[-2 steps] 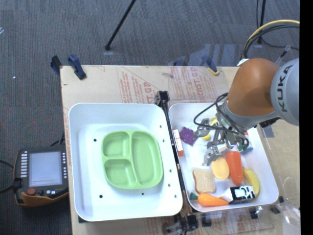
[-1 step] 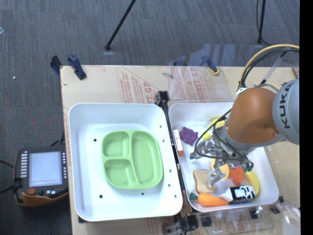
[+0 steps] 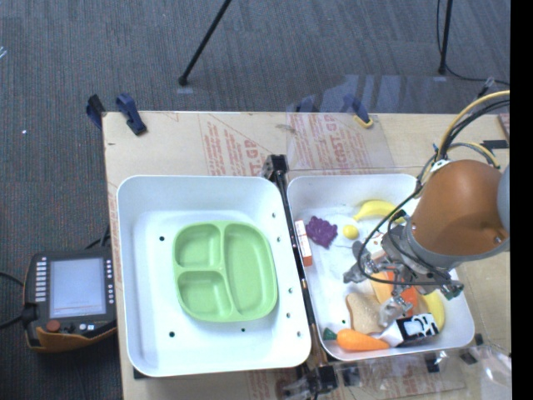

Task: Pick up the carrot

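Note:
The carrot [image 3: 360, 341], orange with a green top at its left end, lies along the front wall of the right bin [image 3: 321, 194]. My gripper [image 3: 398, 304] hangs low in that bin, just above and to the right of the carrot, over a slice of bread [image 3: 363, 312]. The orange band of the arm [image 3: 456, 209] covers the bin's right part. Whether the gripper touches anything is hidden by the wrist parts.
In the right bin lie purple grapes [image 3: 321, 231], a banana [image 3: 375, 209], a small yellow ball [image 3: 351, 232], a red-and-white stick [image 3: 303, 242] and a black-and-white block [image 3: 415, 327]. The left bin [image 3: 133, 223] holds a green divided plate [image 3: 226, 271]. A tablet [image 3: 71, 294] lies on the floor at left.

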### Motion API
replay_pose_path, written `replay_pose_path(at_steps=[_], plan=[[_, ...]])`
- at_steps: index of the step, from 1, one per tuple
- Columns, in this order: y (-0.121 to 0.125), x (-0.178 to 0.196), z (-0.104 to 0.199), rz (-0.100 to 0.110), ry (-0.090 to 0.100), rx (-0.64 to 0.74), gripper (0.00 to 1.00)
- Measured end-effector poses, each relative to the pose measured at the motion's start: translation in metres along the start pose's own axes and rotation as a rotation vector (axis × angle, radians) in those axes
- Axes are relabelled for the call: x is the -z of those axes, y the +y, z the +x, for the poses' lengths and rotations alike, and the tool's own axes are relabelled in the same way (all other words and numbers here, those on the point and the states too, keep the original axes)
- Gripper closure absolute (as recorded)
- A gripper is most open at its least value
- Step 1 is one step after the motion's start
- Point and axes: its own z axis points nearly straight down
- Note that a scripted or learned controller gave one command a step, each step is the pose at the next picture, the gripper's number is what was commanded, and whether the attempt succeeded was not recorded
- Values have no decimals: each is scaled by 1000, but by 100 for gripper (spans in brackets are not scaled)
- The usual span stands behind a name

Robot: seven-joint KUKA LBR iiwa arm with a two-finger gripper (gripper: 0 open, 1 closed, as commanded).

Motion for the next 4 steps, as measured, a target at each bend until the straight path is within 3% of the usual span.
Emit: replay_pose_path(at_steps=[1,2,3,4], plan=[[-27,0,19,1,-2,-266,0],[-26,11,16,1,-3,-260,100],[-22,2,25,3,-4,-96,100],[-22,1,-9,5,-3,-462,100]])
